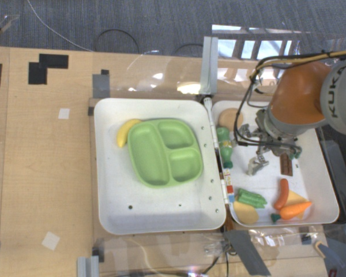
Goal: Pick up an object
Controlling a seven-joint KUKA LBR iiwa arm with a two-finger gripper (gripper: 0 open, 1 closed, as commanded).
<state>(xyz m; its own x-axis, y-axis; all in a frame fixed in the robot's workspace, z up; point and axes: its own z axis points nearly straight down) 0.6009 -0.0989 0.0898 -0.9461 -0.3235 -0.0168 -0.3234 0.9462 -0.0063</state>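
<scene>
Objects for picking lie in the right shallow white bin [326,172]: a green plastic pepper [251,198] and a tan rounded toy food piece [247,214] near the bin's near-left corner, a red toy sausage [282,193], an orange toy carrot [294,210] and a yellow wedge [297,198] near the near edge, a small brown bar [286,166] in the middle, a tan round bun [229,119] at the far-left corner, and a green toy vegetable [224,143] along the left wall. The two-finger metal gripper [257,165] hangs over the middle of this bin, apart from the toys, with nothing seen between its fingers; whether they are spread or closed cannot be told. The grey arm with its orange band [297,94] covers the far-right part of the bin.

The left shallow white bin [161,218] holds a green three-compartment plastic tray [164,152] near its centre, with a yellow toy banana [126,131] touching the tray's far-left edge. Bare white floor shows along the near side of this bin.

Both bins sit side by side on a pale wooden bench [40,172] bearing black square markings [46,67] at the far left. Grey carpet [132,10] lies beyond the bench's far edge.
</scene>
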